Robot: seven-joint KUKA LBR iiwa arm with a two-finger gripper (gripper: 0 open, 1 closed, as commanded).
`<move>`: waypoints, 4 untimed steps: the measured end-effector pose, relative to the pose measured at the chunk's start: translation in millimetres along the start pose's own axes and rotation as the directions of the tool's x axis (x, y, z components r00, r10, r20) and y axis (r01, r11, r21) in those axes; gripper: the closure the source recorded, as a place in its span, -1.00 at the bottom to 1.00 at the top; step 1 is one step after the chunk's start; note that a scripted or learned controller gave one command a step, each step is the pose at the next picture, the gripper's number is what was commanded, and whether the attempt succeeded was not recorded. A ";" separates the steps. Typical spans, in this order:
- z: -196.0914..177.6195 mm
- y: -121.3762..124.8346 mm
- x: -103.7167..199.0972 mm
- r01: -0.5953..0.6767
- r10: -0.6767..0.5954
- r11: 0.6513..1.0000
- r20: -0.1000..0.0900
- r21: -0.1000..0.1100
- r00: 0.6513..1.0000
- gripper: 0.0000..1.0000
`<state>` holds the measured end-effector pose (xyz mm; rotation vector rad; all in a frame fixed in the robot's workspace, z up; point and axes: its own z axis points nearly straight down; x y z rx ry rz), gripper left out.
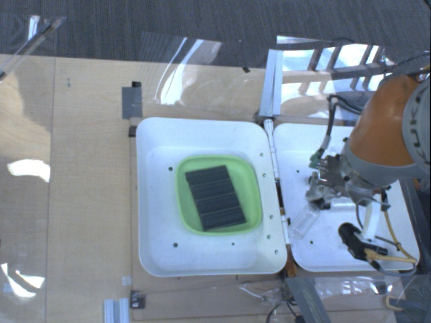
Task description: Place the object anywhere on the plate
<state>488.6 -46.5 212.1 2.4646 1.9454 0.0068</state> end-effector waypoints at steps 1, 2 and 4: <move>22.7 21.8 84.3 0.153 -0.153 0.988 0.001 0.001 0.988 1.00; 22.5 21.9 84.1 0.152 -0.152 0.988 0.000 0.000 0.988 -1.00; 27.3 57.9 18.3 0.087 -0.087 0.996 0.002 -0.001 0.996 -1.00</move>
